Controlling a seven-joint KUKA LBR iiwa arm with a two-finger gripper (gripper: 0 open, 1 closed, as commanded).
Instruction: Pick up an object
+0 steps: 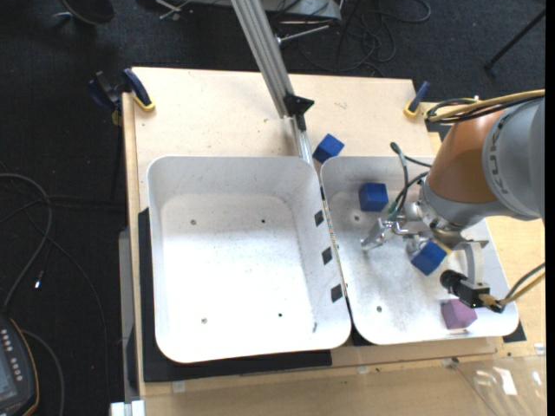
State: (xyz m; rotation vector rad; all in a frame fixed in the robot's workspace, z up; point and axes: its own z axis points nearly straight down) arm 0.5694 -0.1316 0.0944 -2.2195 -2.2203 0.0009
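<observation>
While the pincer (375, 237) hangs low in the right bin (381, 323), I cannot tell its state; the blue cube (374, 196) sits just behind, so a descent may miss it or push it aside.

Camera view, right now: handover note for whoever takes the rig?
Gripper: low inside the right white bin, metal fingers pointing toward the divider; nothing visible between them, open or shut unclear.
Objects: one blue cube lies in the right bin's upper part; a second blue cube sits beside the wrist, near the arm, not seen gripped. A purple block sits at the right bin's lower right corner. A third blue cube lies outside on the wooden board, just above the bins.
Done: no pick confirmed.
Left: grasp and lift one object.
</observation>
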